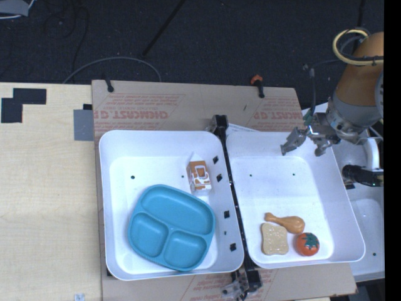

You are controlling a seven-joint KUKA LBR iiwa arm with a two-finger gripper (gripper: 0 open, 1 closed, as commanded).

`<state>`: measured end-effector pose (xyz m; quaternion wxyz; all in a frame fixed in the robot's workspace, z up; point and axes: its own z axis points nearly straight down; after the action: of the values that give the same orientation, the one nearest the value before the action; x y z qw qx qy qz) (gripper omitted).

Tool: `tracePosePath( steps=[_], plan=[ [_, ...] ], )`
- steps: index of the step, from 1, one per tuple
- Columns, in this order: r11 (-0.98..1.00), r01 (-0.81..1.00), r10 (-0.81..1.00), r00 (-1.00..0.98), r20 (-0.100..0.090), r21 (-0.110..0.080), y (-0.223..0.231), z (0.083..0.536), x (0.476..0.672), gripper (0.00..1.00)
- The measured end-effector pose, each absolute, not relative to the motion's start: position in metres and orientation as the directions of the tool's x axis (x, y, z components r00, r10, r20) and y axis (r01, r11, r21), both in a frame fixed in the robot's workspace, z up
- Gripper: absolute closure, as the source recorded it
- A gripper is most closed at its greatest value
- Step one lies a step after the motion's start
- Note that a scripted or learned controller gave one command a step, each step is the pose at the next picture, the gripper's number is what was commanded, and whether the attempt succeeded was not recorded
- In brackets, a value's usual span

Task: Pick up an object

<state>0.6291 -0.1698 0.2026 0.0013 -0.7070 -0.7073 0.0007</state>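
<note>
You are looking down on two shallow white plastic bins sitting side by side on a brown cardboard sheet (pixel 188 108). The left bin (pixel 116 162) is holding a light-blue three-compartment plastic tray (pixel 170 226), lying flat toward the bin's 6 o'clock side. A small orange-and-white carton (pixel 199 176) is standing just off the tray's 1 o'clock corner, near the black divider (pixel 229 193) between the bins.

The right bin (pixel 294 180) is carrying three toy foods clustered at its 5 o'clock corner. A tan toy chicken drumstick (pixel 285 221) is lying across the top of the group. A beige toy bread slice (pixel 274 239) is lying just below it, at its 7 o'clock, apparently touching it. A round red-orange toy tomato with a green stem (pixel 307 244) is sitting just beside the bread, at its 3 o'clock.

The grey arm with the orange band (pixel 362 74) is reaching in from 3 o'clock. Its two-finger gripper (pixel 307 142) is hovering over the right bin's 1 o'clock corner, well apart from the toy foods. The fingers are spread wide and are holding nothing between them.
</note>
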Motion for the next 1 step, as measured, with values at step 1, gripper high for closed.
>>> tracePosePath(
  steps=[1],
  plan=[
    [0.0,1.0,1.0,0.0,0.002,-0.008,-0.1703,0.1424,0.6195,0.0]
  ],
)
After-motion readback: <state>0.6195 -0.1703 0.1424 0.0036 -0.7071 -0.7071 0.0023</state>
